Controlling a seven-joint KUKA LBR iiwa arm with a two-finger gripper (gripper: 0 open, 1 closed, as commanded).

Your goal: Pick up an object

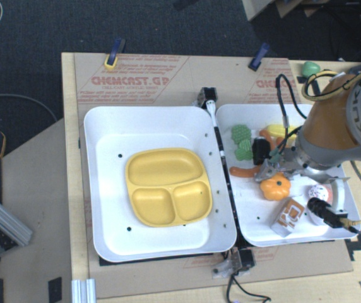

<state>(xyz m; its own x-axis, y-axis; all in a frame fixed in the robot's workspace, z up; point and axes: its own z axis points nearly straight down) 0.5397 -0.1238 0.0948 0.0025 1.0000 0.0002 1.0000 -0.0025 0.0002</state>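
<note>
bins: 2, white, side by side on table (73, 169)
writing: brown board under bins reads "CHEMCAST G.P" in red, partly covered
left bin (105, 219): 1 yellow divided plate (168, 186), three sections
right bin (250, 229): green toy (242, 141), yellow toy (274, 132), orange carrot-like piece (242, 172), orange pumpkin (275, 187), small brown printed box (288, 216), small white-red item (319, 193)
claw (270, 166): low in right bin, just above pumpkin; can't tell whether spread or closed
clamps: 2 at board's far edge

Two white bins (98, 169); one yellow divided tray (168, 185); one orange toy pumpkin (275, 187); one small printed box (288, 215).
</note>
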